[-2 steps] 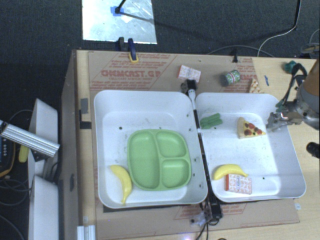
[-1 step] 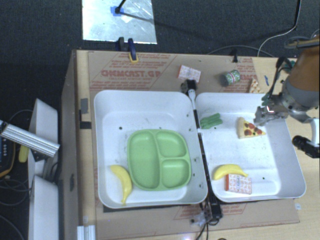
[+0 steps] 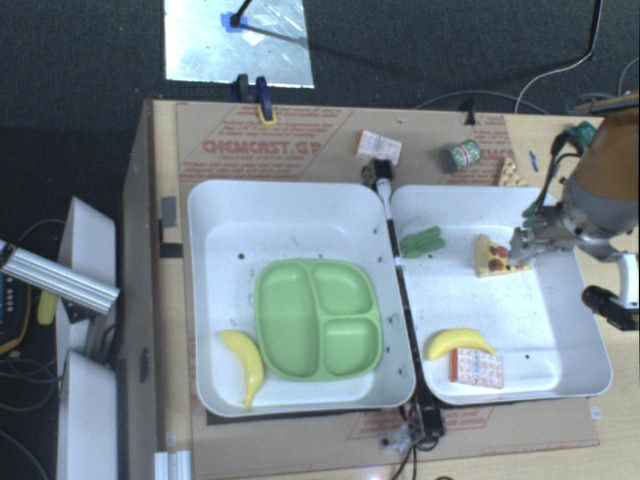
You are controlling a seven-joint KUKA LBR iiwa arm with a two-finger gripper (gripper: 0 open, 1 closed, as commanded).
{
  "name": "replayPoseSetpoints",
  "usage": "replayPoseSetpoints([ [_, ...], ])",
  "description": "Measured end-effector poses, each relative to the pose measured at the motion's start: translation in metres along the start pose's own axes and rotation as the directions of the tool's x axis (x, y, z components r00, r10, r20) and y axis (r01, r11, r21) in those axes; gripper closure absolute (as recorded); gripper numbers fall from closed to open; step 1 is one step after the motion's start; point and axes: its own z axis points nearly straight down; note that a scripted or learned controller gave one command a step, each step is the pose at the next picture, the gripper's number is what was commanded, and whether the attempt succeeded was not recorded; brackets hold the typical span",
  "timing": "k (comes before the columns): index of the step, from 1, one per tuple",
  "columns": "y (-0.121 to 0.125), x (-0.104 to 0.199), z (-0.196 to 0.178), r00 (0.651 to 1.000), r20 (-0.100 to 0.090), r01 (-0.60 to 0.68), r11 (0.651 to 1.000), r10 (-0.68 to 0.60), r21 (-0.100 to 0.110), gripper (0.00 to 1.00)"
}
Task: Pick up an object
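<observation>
Camera view. Gripper [image 3: 516, 252] low over right bin [image 3: 585, 363], at far right, right at a pizza-slice toy [image 3: 493, 256]; opening and hold: cannot tell. Green bean-like piece [image 3: 421, 241] near the divider, well clear. Yellow banana [image 3: 460, 343] touching a red-and-white patterned box [image 3: 477, 368] at the near edge. In left bin [image 3: 205, 218]: glossy green divided plate [image 3: 319, 318], three compartments; second banana [image 3: 243, 364] just beside its left edge. Small tin [image 3: 463, 155] on cardboard beyond the bins.
</observation>
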Motion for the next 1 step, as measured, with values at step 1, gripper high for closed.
replayPoseSetpoints([
  [1, -0.0258, -0.0157, 0.0072, 1.000, 0.000, -0.001, 1.000, 0.001, 0.000, 1.00],
])
